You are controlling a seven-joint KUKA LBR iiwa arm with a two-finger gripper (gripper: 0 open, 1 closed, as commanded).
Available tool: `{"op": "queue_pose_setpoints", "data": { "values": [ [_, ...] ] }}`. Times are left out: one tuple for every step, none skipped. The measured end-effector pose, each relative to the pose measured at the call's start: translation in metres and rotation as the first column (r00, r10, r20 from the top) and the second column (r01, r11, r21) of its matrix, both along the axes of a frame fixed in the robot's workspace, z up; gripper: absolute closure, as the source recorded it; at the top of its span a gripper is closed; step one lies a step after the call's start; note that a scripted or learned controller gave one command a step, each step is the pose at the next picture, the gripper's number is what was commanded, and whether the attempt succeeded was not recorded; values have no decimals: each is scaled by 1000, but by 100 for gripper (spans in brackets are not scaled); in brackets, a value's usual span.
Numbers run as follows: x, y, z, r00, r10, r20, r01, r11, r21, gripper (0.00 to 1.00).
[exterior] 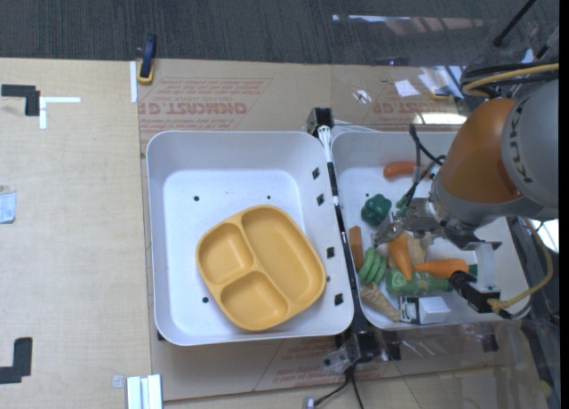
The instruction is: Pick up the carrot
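An orange carrot (pixel 401 256) lies tilted in the right bin (pixel 356 156), near its middle front. My gripper (pixel 400 231) hangs right over the carrot's upper end, low in the bin, with the orange wrist band (pixel 480 163) above and to its right. The arm hides the contact point, so I cannot tell whether the gripper touches the carrot. Another orange piece (pixel 441 267) lies just right of the carrot, and a small orange-red piece (pixel 399 168) sits at the bin's back.
The right bin also holds a dark green pepper (pixel 375 209), light green vegetables (pixel 373 267), a brown piece (pixel 356 243), a corn cob (pixel 379 300) and a white box (pixel 433 308). A yellow divided plate (pixel 260 267) lies in the left bin (pixel 178 167).
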State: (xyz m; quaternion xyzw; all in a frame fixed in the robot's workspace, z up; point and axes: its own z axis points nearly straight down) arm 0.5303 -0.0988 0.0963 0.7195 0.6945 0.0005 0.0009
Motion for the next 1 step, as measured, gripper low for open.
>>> {"op": "queue_pose_setpoints", "data": {
  "values": [
    [1,-2,10,1000,-8,2,8,1000,-3,100]
  ]
}}
